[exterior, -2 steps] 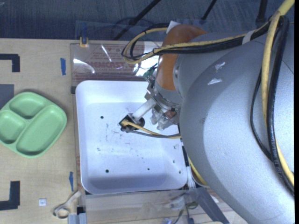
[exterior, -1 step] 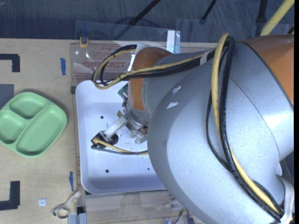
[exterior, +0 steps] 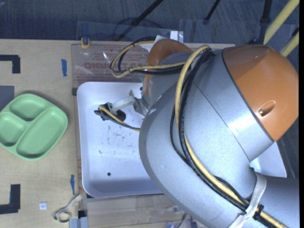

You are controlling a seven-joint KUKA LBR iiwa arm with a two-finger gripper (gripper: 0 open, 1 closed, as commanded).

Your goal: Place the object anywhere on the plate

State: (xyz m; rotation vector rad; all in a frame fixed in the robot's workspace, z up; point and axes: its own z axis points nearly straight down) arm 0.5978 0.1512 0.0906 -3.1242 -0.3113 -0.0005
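Observation:
A green plate [exterior: 32, 126] with three compartments lies on the wooden bench at the left, outside the bins, with nothing on it. The grey arm with its orange band reaches in from the right and covers most of the right side of the view. My gripper [exterior: 138, 103] hangs low over the upper middle of the white bin [exterior: 90, 141], largely hidden under the wrist. The bin floor that I can see bears only scuff marks and a small dark speck [exterior: 109, 175].
Yellow and black cables [exterior: 124, 61] loop above the bin's far edge. Blue tape pieces [exterior: 63, 67] and black corner marks [exterior: 13, 63] sit on the bench. A pale clip [exterior: 66, 213] lies near the bin's front left corner. Bare bench separates plate and bin.

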